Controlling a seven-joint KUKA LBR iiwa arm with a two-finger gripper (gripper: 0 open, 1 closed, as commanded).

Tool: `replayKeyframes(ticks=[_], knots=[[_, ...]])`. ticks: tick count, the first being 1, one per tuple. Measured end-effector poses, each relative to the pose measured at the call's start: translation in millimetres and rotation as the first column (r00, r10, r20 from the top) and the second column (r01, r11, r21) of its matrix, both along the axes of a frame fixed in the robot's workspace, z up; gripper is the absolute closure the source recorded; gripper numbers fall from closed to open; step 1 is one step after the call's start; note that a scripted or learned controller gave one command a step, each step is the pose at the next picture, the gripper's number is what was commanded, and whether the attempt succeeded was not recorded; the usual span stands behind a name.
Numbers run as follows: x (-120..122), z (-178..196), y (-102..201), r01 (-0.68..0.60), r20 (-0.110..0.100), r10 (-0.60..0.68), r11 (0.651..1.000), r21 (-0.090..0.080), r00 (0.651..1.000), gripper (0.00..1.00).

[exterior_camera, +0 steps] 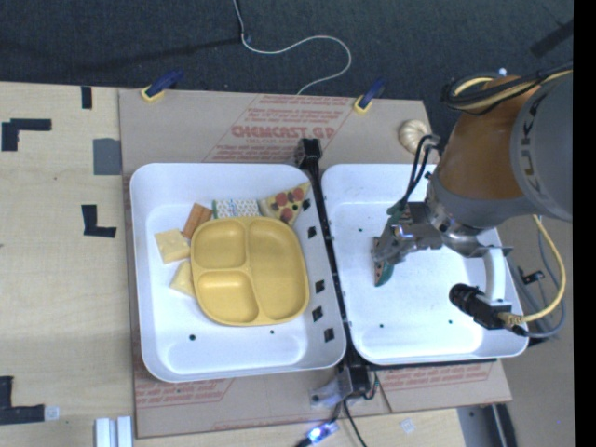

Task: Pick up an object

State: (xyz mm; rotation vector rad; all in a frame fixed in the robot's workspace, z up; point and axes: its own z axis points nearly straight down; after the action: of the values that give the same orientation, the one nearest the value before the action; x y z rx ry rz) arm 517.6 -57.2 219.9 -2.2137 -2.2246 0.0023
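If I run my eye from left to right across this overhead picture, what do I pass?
Left bin → pale cracker pieces → yellow divided plate → black divider between the bins → gripper over the right bin → grey and orange arm.

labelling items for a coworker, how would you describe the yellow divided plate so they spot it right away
Look in the left white bin. The yellow plate fills its middle, overlapping small flat pieces at its upper left. It is the largest item there, with three compartments.

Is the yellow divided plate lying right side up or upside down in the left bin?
Right side up. The yellow plate shows its three hollow compartments facing upward, and it lies flat in the left bin.
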Motion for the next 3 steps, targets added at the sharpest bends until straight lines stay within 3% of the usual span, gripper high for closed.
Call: replayKeyframes(ticks=[2, 3], knots=[[-23, 2, 108, -0.002, 0.0, 0.002, 1.0, 0.001, 1.0, 1.0], [-12, 14, 107, 0.003, 0.002, -0.003, 1.0, -0.001, 1.0, 1.0]])
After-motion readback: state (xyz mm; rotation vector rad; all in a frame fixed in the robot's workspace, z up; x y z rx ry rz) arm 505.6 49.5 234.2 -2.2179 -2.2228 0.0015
